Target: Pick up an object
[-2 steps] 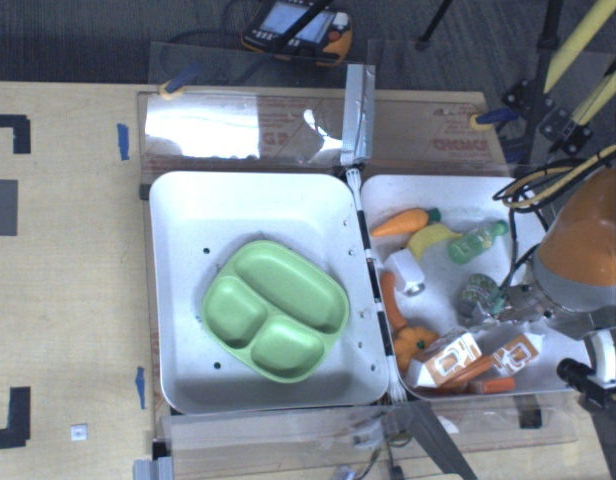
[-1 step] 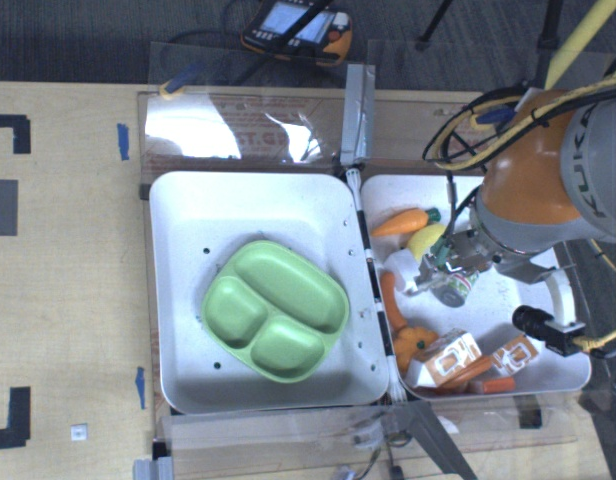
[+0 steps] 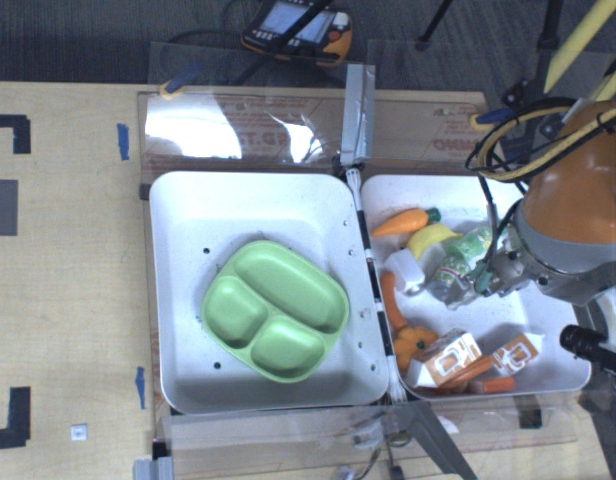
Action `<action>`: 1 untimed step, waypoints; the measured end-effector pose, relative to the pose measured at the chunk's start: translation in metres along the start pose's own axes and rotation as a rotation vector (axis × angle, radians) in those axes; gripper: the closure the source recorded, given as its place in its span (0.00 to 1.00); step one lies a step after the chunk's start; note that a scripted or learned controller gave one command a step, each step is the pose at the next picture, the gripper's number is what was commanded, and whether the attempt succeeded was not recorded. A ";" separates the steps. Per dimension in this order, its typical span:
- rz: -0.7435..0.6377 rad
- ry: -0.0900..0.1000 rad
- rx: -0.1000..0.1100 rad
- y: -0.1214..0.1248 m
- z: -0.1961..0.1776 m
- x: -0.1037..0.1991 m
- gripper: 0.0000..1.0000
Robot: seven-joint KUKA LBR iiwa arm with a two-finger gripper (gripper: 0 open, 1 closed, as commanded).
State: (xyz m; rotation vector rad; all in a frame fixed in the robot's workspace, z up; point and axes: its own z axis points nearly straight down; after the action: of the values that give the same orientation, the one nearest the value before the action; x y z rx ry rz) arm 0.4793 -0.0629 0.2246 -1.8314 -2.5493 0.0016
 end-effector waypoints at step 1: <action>0.000 -0.003 -0.004 0.075 0.024 0.019 1.00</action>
State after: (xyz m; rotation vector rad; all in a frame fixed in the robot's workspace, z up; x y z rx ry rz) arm 0.5444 -0.0208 0.2006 -1.8345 -2.5528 -0.0006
